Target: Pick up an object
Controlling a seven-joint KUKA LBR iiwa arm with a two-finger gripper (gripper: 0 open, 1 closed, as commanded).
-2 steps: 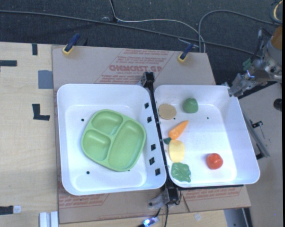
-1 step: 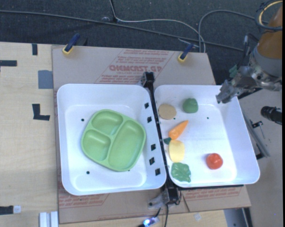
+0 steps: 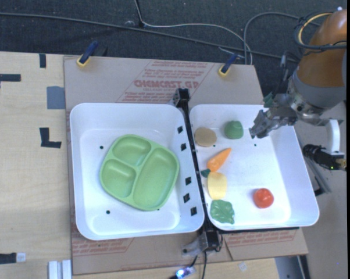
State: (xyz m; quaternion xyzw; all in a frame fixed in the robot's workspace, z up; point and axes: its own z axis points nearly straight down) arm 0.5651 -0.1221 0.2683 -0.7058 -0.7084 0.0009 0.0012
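Note:
The right bin (image 3: 291, 173) holds several toy foods: a tan round piece (image 3: 205, 136), a green round piece (image 3: 234, 129), an orange carrot (image 3: 219, 159), a yellow piece (image 3: 217, 185), a leafy green piece (image 3: 222, 211) and a red tomato (image 3: 263, 198). My gripper (image 3: 260, 128) hangs over the bin's upper right part, just right of the green round piece and apart from it. Its dark fingers point down and left, and nothing shows between them.
The left bin (image 3: 85, 156) carries a green divided plate (image 3: 140, 171). A black divider with clips (image 3: 188, 150) runs between the bins. Cables cross the dark floor behind the bench, and yellow clamps (image 3: 226, 67) hold the cardboard sheet.

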